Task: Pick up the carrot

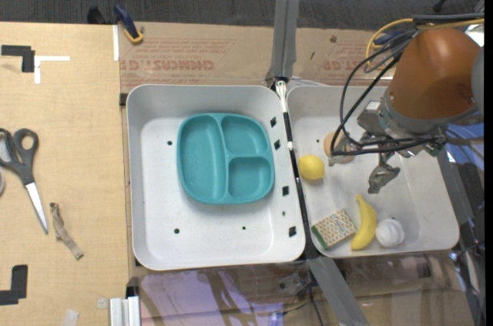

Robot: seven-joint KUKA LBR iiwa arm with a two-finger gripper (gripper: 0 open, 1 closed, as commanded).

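I took the carrot [332, 142] to be the orange-tan end showing under the wrist, just above the lemon [311, 167] in the right bin [431, 240]. The end effector [383, 176] hung beside it, nearer the banana [365, 222], and I could not tell whether it was apart or together. Descending there risked closing on nothing or bumping the banana.

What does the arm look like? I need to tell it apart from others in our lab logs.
The arm ends in a rounded orange shell over a grey wrist section. Thin black cables loop down its left side, and a yellow one curls by its top. Below sits a small grey metal gripper with two fingers.
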